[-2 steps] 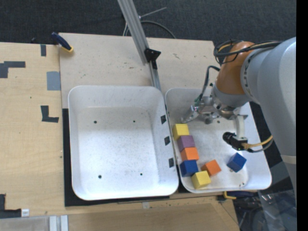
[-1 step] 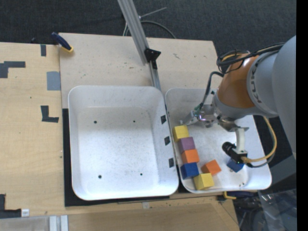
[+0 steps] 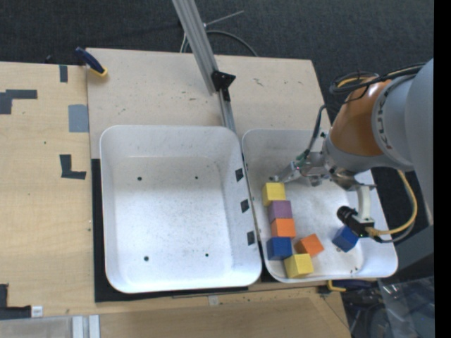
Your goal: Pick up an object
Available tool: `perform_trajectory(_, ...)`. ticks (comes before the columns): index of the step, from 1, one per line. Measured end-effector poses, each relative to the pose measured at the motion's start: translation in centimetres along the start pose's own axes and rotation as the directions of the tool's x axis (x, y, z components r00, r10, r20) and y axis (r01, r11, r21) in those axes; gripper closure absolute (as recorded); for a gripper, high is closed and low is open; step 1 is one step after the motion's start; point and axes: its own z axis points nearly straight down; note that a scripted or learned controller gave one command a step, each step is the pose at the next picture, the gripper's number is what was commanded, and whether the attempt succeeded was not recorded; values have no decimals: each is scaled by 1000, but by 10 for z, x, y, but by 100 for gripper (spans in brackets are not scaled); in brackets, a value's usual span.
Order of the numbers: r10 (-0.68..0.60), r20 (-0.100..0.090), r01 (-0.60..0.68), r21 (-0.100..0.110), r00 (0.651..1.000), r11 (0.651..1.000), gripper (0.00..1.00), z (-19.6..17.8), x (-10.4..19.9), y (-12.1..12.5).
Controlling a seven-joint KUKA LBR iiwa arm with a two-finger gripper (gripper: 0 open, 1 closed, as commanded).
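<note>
Blocks are sitting packed in the right bin [image 3: 320,143] by the table's near right corner: yellow block [image 3: 275,191], purple block [image 3: 280,209], orange block [image 3: 284,227] touching. Crowding is risking a slipped or double grab. Pincer [image 3: 309,171] is hovering just beside the yellow one; I cannot tell its opening.

Coloured blocks in speckled white bins

Yellow cube [image 3: 275,191], purple cube [image 3: 280,209], orange cube [image 3: 284,227], blue cube [image 3: 280,247]; white plastic bins [image 3: 113,189] carry dark specks.
</note>
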Motion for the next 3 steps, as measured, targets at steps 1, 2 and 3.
perform_trajectory(1, -3, 2, 3, -1, 1000, 1000, 0, -2, 36, -5)
perform_trajectory(2, -3, -5, 3, 22, 1000, 1000, 0, 2, 31, -35)
perform_trajectory(3, -15, -17, 16, 59, 1000, 998, 0, -98, 110, -60)
